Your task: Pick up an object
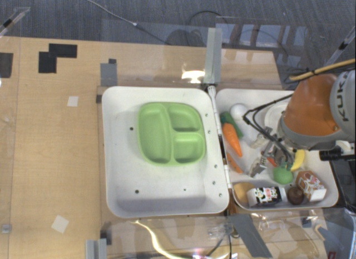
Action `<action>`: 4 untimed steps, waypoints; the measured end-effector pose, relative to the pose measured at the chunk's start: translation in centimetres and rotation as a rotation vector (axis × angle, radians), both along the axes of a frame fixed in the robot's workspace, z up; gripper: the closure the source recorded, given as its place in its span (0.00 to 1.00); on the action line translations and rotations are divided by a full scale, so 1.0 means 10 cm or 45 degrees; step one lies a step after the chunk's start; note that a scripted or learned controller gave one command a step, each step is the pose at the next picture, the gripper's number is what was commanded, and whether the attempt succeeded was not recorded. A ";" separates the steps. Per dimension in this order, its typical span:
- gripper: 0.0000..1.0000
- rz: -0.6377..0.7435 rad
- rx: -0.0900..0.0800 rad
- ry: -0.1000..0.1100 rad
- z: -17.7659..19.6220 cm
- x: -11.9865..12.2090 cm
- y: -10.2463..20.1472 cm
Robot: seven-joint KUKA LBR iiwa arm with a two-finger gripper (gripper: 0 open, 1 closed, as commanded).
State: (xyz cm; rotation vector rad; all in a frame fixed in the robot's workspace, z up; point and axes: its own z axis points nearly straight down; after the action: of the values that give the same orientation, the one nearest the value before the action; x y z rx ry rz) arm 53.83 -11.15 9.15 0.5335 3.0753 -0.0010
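Your two-finger gripper (pixel 260 165) hangs low in the right-hand shallow white bin (pixel 331 198), among the clutter it must pick from; whether it is grasping or released you cannot tell, since the wrist hides it. A long orange plastic carrot (pixel 232 139) lies just to its left, a small green ball (pixel 282 175) just to its right, and a dark bottle with a white label (pixel 265 196) below it (print too small to read). Well to its left, the green divided plastic tray (pixel 169 133) sits alone in the other white bin (pixel 119 191), probably as a drop spot.
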 end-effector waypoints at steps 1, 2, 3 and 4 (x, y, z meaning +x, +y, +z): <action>0.00 -0.060 0.007 0.010 -0.03 0.99 0.30; 0.00 0.004 -0.001 0.009 0.03 0.83 -0.75; 0.00 0.058 0.002 0.007 0.00 0.16 -0.27; 0.00 0.062 0.004 0.008 -0.03 0.90 -0.12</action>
State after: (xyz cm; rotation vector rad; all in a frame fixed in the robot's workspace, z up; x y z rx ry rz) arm 62.87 -12.35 8.89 0.4598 3.0936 0.0028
